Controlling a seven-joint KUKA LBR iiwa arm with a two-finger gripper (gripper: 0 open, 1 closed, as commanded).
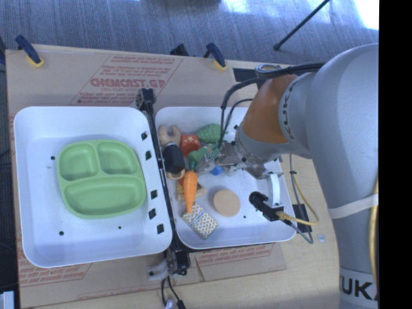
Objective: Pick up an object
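Above the right bin (pixel 278 234), my grey arm (pixel 335 108) reaches in, and my gripper (pixel 222 158) hangs low among the toys at the bin's far side; whether my jaws are open or closed I cannot tell. Well off to the left of my jaws, the left bin (pixel 32 192) holds a green divided plate (pixel 101 177). Just beside my jaws on the left lies an orange carrot (pixel 190 188). Nearer the camera sits a round tan disc (pixel 226 203), and beyond the carrot a patterned block (pixel 201 222).
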